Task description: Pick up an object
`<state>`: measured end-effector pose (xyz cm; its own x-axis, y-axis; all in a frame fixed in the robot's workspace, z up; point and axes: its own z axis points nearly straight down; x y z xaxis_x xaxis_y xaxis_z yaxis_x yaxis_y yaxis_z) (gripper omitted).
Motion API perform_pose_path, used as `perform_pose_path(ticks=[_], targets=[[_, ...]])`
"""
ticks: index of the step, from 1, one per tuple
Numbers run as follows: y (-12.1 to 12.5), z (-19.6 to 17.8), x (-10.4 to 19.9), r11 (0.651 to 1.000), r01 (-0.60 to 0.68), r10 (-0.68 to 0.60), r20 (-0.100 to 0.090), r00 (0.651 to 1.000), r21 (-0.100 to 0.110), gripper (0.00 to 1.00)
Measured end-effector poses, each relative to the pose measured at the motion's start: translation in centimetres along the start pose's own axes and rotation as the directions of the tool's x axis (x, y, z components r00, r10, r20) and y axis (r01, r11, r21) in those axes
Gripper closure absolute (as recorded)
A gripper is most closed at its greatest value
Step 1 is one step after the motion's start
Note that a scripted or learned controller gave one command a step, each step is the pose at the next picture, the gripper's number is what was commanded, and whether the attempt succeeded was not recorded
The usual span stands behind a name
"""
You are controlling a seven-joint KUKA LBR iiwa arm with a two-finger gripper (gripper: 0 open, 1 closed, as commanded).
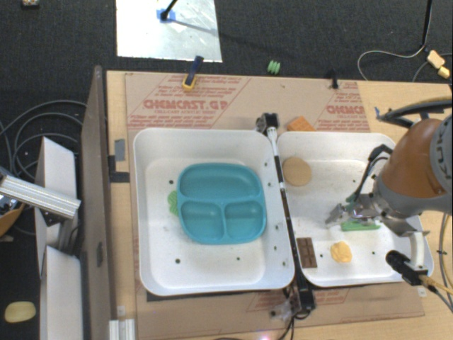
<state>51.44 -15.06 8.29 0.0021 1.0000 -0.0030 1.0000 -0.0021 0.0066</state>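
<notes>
In the right bin [322, 158] lie a round tan cookie-like disc [296, 171], a yellow lump [341, 252], a brown rectangular block [306, 252] and a green flat piece [359, 224]. My gripper [352, 214] hangs low over the right bin, right above the green piece, which pokes out from under it. Whether the green piece sits between the fingers cannot be made out. The arm's grey and orange wrist [417, 168] covers the bin's right side.
The left bin [152, 190] holds a teal divided plate [221, 202] with a small green thing [172, 202] peeking out at its left edge. An orange wedge [301, 125] lies on the cardboard behind the bins. Cables run at the right and far left.
</notes>
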Motion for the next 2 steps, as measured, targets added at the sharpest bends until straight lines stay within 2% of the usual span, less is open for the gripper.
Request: perform_pose_path(ticks=[1,2], targets=[[0.5,-1.5,0.1,1.0,0.004,-0.004,0.001,1.0,-0.007,1.0],[4.7,-13.5,-0.8,1.0,0.008,-0.008,0.002,1.0,-0.008,1.0]])
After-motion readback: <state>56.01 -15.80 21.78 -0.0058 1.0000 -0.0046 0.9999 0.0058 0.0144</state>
